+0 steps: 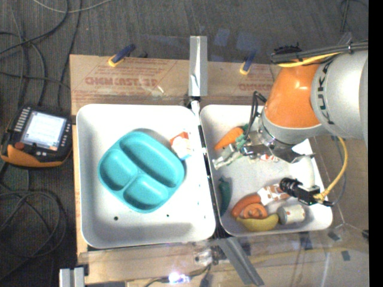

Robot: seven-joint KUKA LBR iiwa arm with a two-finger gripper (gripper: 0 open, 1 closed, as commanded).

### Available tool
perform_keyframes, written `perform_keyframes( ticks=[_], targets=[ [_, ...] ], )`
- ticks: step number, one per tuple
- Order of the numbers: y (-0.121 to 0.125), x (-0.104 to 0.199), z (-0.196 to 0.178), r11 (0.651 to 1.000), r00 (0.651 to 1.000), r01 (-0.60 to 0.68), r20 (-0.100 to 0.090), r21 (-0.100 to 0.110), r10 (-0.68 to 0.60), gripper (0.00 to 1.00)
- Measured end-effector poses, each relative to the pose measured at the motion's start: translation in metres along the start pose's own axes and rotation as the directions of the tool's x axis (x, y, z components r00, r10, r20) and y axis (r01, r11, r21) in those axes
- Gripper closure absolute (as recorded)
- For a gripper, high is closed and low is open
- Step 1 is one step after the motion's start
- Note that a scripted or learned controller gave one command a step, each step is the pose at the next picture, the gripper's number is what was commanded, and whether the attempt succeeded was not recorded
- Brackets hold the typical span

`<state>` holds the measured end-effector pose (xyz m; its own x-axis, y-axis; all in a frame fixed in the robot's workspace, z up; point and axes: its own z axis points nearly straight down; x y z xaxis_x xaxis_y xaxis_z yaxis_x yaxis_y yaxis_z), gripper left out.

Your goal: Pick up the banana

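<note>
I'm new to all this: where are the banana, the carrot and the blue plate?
banana [261, 222]: camera view, middle of its yellow curve.
carrot [229, 138]: camera view, middle of the orange body.
blue plate [142, 170]: camera view, central ridge between compartments.

A brown cardboard-topped bench [90, 85] is seen, and two shallow white plastic bins are set on it. The left bin [90, 178] and right bin [320, 220] are placed touching.
</note>
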<state>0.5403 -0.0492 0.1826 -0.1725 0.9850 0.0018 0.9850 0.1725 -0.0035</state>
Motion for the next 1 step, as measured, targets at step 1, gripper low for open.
perform_keyframes(
  ticks=[1],
  targets=[
    [-0.0488, 0.0267, 0.0000, 0.895, 0.895, 0.446, 0.000, -0.001, -0.446, 0.00]
  ],
)
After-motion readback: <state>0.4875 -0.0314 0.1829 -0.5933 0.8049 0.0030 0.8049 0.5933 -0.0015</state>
